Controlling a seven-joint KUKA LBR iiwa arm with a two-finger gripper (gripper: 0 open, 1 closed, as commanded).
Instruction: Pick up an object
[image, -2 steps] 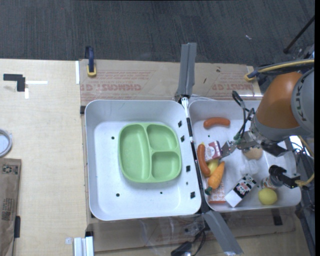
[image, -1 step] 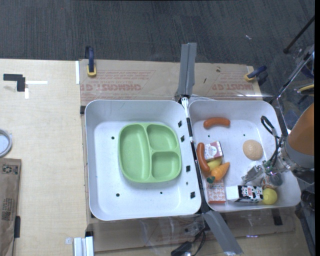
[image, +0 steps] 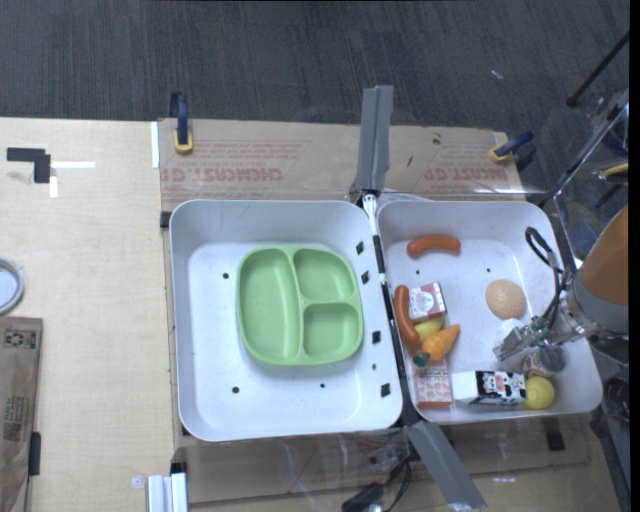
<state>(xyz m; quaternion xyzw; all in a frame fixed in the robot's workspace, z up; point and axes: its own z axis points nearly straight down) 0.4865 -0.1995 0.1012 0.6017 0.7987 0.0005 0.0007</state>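
Observation:
The right bin (image: 470, 215) holds several toy foods. A sausage (image: 433, 244) lies at its back, and a tan egg-shaped piece (image: 506, 298) sits right of centre. A red hot dog (image: 402, 310), a small milk carton (image: 428, 298), a yellow piece (image: 427, 328) and a carrot (image: 440, 342) cluster at the left. Along the front lie a red-and-white packet (image: 432, 387), a black-and-white carton (image: 493, 386) and a yellow lemon (image: 539, 393). My gripper (image: 532, 345) hangs low at the bin's right front, just above the carton and lemon, with nothing seen between its fingers.
The left bin (image: 200, 330) bears a green three-compartment plate (image: 300, 304). A grey divider post (image: 375, 140) rises between the bins at the back. Clamps (image: 180, 125) sit on the cardboard behind. A tape roll (image: 8, 288) lies on the bench far left.

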